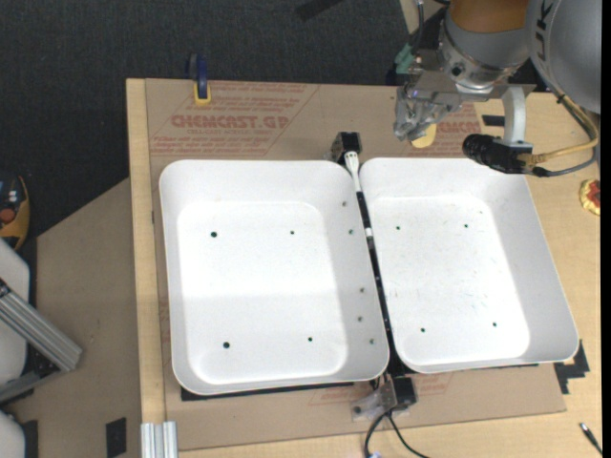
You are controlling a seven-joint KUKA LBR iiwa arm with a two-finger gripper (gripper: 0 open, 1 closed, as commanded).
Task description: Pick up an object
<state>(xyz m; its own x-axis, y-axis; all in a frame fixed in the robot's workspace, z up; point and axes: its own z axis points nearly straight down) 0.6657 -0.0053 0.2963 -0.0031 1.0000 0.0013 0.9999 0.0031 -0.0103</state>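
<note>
gripper [420, 122] hangs above the bench just beyond the far rim of the right bin [535, 256], under the arm's orange band [487, 3]. a small pale yellowish object [423, 136] sits between its 2 fingers at the tips, so the gripper looks closed on it, raised clear of the right bin. what the piece is cannot be told; it is tiny and partly hidden by the fingers.

judging from its size and the way it rides at the fingertips, the piece is probably light, and its pale rounded look hints at something soft, like foam or rubber, though that is a guess. little weight means little load on the grip, but a hold so near the fingertips could slip if the piece is smooth or squashes. a firmer hold would take it across its middle, deeper between the fingers.

left bin [191, 256] lies just beside the right bin, a black strip [368, 246] running between them.
</note>
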